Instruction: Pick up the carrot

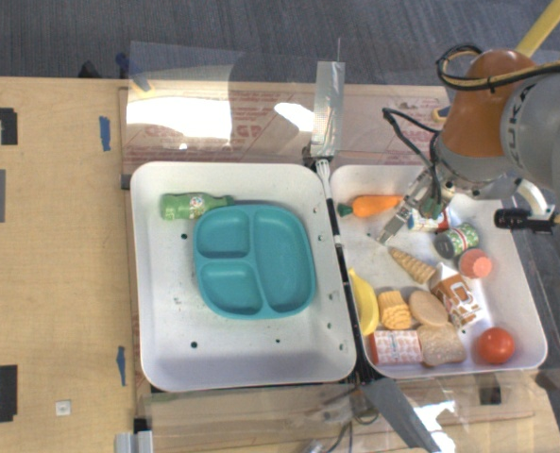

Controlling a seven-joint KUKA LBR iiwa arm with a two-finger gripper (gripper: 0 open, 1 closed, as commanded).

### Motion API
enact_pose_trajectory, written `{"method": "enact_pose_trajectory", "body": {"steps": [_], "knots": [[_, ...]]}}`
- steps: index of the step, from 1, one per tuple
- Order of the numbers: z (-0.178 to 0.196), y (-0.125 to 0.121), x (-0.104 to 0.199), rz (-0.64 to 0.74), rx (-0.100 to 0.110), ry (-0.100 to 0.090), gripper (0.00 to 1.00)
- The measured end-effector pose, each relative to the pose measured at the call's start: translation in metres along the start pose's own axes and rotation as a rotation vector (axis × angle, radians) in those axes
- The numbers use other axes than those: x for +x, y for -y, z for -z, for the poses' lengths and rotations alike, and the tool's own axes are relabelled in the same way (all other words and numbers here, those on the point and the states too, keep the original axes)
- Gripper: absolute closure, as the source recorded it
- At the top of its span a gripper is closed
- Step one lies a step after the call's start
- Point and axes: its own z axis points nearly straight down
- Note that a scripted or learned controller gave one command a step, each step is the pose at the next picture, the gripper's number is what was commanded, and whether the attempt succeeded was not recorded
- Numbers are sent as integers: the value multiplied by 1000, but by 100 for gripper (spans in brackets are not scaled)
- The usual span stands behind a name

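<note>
Two shallow white bins sit side by side on the surface (53,253). In the left bin (157,347) we see a teal divided plate (255,259) near the centre and a green bottle (193,205) lying on its side just beyond the plate's far left corner.

The right bin (530,347) holds the carrot (375,205), which lies on its side near the bin's far left corner, its green end pointing toward the divider between the bins. Nothing else touches it.

The arm (506,111) reaches in from the right. Its jaws (404,217) hang just to the right of the carrot's orange tip, with the fingers (393,226) slanting down and left. We see the jaws parted, with nothing between them; the carrot lies beside them, not in their grasp.

Nearer the front of the right bin we note a cone (415,264), a banana (363,302) along the left wall, a can (457,242), a tomato (496,344), and several bread-coloured food pieces (429,321) packed together. The cone lies just below the jaws, apart from them.
</note>
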Motion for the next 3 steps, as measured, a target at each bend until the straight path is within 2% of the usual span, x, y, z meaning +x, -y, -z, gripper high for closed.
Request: {"method": "enact_pose_trajectory", "body": {"steps": [1, 2, 3], "knots": [[0, -18, 27, -296, -9, 13, 0], [14, -19, 25, -293, -11, 22, 100], [101, -100, 133, -382, -18, 12, 100]]}}
